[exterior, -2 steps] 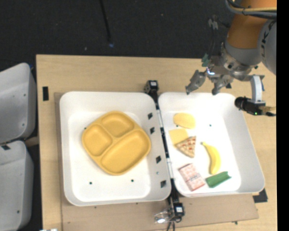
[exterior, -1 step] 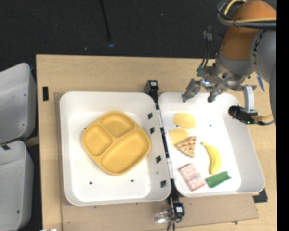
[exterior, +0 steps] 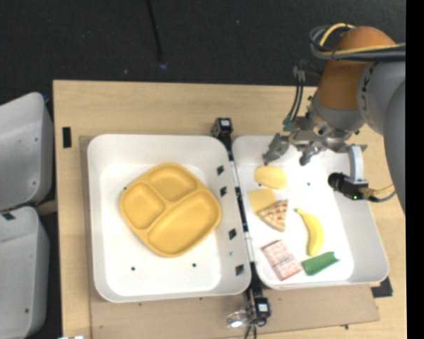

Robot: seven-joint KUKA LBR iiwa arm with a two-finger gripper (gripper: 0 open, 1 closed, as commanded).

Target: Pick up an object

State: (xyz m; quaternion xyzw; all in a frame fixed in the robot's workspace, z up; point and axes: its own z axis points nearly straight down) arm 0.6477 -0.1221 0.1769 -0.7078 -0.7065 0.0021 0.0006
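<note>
The bench (exterior: 71,111) is of pale wood, and behind it, at 12 o'clock, the floor is dark. At 9 o'clock, beside the bench, stand 2 grey-white panels (exterior: 14,147).

On the bench lie 2 shallow white bins, touching along the middle. The left bin (exterior: 106,274) holds 1 yellow divided tray (exterior: 171,208), which lies near its centre.

The right bin (exterior: 360,253) holds 6 small things. Nearest, at 6 o'clock in this bin, lie 1 pink-red packet (exterior: 280,258) and 1 green piece (exterior: 319,263), just beside each other. Above them is 1 banana (exterior: 311,232). To its 9 o'clock side lies 1 pizza slice (exterior: 275,215), touching 1 pale yellow wedge (exterior: 260,199). Further, toward 12 o'clock, is 1 pale yellow oval piece (exterior: 271,176).

Farthest, the gripper (exterior: 295,149) hangs over the far end of the right bin, at about 1 o'clock from the oval piece. Its 2 fingers (exterior: 275,147) are spread apart and nothing is between them. Above it rises the grey arm with the orange band (exterior: 350,69).
</note>
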